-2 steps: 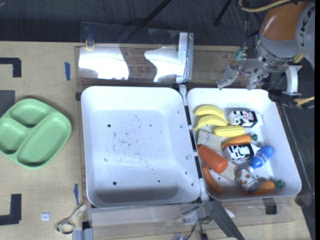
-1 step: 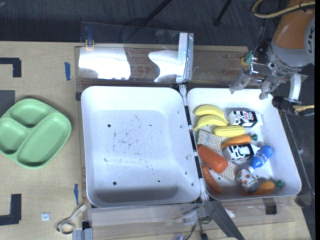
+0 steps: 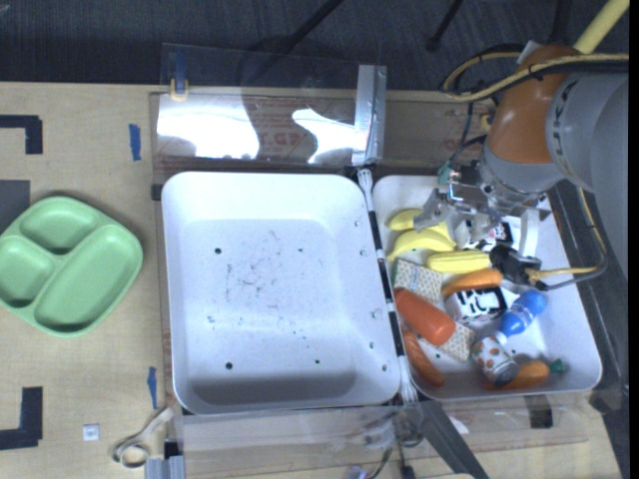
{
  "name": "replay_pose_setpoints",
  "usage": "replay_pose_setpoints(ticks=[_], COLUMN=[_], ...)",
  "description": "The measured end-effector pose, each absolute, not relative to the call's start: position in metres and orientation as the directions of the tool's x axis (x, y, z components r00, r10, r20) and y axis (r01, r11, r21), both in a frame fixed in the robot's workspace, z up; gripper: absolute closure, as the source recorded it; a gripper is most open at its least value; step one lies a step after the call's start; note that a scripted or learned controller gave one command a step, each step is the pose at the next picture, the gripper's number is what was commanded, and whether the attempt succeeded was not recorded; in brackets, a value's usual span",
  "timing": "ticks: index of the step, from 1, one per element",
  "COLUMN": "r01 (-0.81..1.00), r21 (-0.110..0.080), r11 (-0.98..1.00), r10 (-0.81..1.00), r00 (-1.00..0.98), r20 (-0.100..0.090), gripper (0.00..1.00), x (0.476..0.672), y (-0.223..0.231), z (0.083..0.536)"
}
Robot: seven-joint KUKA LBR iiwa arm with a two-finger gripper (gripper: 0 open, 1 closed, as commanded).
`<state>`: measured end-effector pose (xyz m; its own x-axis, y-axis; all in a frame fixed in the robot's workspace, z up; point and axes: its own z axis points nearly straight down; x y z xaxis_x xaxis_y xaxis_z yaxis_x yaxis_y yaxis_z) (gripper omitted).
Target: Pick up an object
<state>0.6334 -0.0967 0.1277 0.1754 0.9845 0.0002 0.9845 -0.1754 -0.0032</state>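
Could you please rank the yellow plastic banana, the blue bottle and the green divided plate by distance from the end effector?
From the end effector:
1. Yellow plastic banana, right bin, just left of it.
2. Blue bottle, right bin, toward the front.
3. Green divided plate, far left bench.

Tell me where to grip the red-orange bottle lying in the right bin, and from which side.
Grip the red-orange bottle across the middle of its body, coming straight down from above. It lies flat and slanted on top of the pile, its long sides exposed, so the fingers should close across its narrow width.
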Motion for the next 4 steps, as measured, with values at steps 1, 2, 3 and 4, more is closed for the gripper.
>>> replay_pose_setpoints(ticks=[1,2,3,4], r01=[0.973,0.967,0.999,0.998], r21=[-0.004,-0.006,0.018,0.038], r11=[-0.229,-0.255,0.047,-0.043], r10=[0.973,0.967,0.999,0.999], r00=[0.229,0.255,-0.047,0.044], r20=[-0.001,-0.001,-0.005,-0.013], gripper=[0.0,0.0,0.0,0.0], x=[0.65,0.65,0.614,0.622], y=[-0.12,-0.121,-0.115,-0.11], z=[0.222,0.174,0.115,0.107])
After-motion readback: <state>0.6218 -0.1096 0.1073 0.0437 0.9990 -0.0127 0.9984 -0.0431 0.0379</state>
